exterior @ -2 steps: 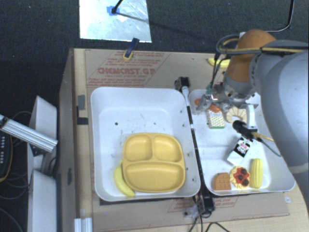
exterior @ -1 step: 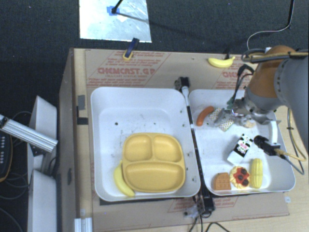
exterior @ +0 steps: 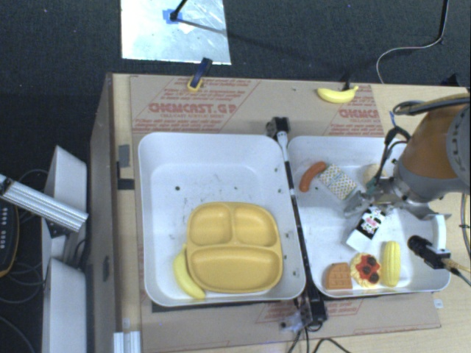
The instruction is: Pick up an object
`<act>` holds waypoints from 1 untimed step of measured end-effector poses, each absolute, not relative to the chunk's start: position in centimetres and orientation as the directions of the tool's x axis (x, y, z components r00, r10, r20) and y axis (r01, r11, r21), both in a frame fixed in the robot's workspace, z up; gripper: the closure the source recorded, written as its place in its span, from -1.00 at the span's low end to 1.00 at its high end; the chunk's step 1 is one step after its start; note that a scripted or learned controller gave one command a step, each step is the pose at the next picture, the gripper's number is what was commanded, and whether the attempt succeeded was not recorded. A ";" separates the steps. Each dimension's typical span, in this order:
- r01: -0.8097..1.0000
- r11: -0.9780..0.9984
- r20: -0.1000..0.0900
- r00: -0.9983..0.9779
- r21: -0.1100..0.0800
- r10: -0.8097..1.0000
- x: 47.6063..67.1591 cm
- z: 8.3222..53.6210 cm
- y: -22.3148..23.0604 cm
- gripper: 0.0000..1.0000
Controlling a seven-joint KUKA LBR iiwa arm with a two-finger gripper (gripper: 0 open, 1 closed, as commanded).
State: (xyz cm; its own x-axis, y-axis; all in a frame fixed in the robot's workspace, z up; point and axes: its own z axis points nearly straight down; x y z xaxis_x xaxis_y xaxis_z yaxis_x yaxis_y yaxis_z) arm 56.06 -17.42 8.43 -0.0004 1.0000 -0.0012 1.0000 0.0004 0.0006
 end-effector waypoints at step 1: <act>1.000 0.002 -0.001 -0.002 0.004 1.000 56.2 9.5 -17.4 1.00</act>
